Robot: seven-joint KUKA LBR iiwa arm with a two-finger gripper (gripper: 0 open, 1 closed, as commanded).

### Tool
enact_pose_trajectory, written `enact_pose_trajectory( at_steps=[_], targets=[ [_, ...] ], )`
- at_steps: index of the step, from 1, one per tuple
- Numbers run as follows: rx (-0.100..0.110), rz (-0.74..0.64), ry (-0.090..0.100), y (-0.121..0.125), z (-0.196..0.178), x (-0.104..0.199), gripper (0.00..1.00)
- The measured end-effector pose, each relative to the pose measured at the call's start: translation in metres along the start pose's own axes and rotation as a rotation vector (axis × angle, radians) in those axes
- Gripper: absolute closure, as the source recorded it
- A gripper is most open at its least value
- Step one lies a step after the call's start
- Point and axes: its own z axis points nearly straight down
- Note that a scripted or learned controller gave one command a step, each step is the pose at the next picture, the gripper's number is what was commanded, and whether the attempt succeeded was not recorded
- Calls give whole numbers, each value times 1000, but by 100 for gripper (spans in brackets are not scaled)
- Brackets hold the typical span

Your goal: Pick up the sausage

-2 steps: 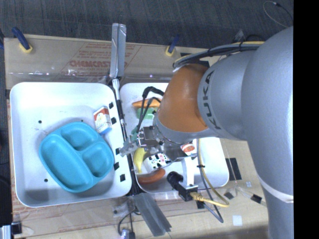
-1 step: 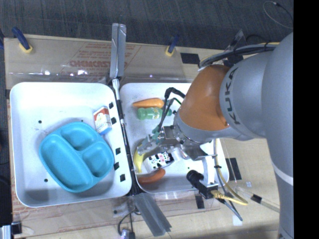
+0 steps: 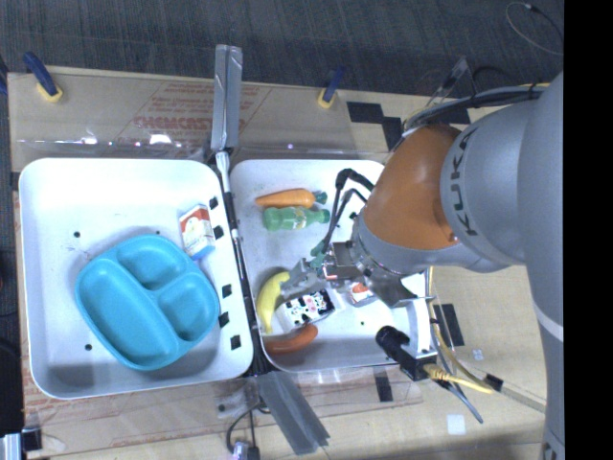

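The end effector [image 3: 321, 268] is seen low inside the right bin [image 3: 383, 348], poised over the bin's lower left part, where the grey arm [image 3: 498, 190] with its orange band [image 3: 417, 195] reaches in from the right. Whether it is released or clenched cannot be told, since the wrist covers most of it. No object is seen gripped.

Just below the end effector, a small black-and-white patterned card or packet [image 3: 312, 305] is seen, and beside that, to the left, a banana [image 3: 269, 298] lies along the bin's left wall. The sausage [image 3: 290, 339], reddish-brown, is found at the lower left corner of the right bin, against the near wall, just below the banana and the patterned item. It rests on the bin floor, apart from the end effector.

Toward the upper left of the same bin, a carrot [image 3: 285, 198] is laid crosswise, and a green bottle-like object [image 3: 296, 219] is set just beneath it.

In the left bin [image 3: 38, 257], a blue divided plate [image 3: 146, 300] is placed at the middle, and a small red-and-white carton [image 3: 196, 230] stands close to the upper right edge of the plate, near the bin's right wall.

Both bins are carried side by side by the counter [image 3: 115, 103].
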Motion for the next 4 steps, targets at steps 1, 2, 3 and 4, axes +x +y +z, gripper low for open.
enact_pose_trajectory(
  at_steps=[1,2,3,4],
  targets=[
    [1,1,1,16,-79,-36,0],
    [4,-253,3,5,56,-25,0],
    [-37,-386,-18,11,85,-27,0],
    [-1,-471,1,139,99,-37,0]
  ],
)
